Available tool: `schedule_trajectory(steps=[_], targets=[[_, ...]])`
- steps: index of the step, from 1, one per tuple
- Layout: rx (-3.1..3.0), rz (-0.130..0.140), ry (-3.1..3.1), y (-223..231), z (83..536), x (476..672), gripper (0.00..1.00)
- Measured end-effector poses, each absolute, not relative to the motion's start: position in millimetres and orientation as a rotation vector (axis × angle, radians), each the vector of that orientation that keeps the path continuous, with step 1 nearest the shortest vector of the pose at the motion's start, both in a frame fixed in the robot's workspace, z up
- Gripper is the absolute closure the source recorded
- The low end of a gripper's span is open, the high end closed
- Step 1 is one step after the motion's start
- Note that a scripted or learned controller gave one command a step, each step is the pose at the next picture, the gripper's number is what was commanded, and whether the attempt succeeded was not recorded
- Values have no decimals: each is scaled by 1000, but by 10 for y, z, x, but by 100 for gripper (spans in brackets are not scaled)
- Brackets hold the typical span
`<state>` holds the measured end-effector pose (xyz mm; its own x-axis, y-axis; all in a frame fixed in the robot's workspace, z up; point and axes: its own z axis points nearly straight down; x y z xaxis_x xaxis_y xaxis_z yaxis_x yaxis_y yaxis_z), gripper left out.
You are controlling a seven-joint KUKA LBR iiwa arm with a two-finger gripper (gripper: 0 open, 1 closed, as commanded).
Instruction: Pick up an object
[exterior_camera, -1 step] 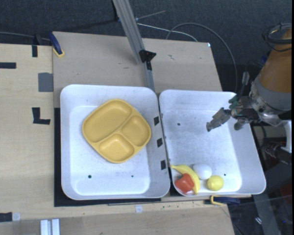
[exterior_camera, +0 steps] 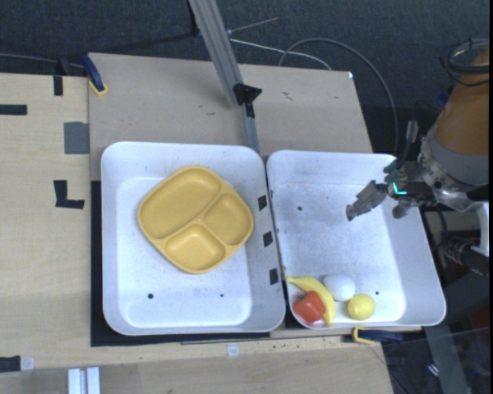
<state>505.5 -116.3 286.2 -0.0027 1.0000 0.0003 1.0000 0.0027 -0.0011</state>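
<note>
Gripper hangs over the right shallow white bin, up near its far right side — fingers look spread a bit with nothing between them. Stuff to grab is all bunched in that bin's near edge: a curved yellow plastic banana touching a small red rounded piece, a white ball-shaped thing just beside them, and a little round yellow fruit on the right. Left white bin holds a yellow plastic divided plate — three compartments, sitting toward the far side.

Overhead slanted view of both bins
</note>
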Motion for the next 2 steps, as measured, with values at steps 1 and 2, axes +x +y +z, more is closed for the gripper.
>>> schedule_trajectory(steps=[1, 2], targets=[[-2215, 7, -2219, -1066, 2274, 5028, 0], [-2217, 7, -2218, -1042, 1755, 4916, 0]])
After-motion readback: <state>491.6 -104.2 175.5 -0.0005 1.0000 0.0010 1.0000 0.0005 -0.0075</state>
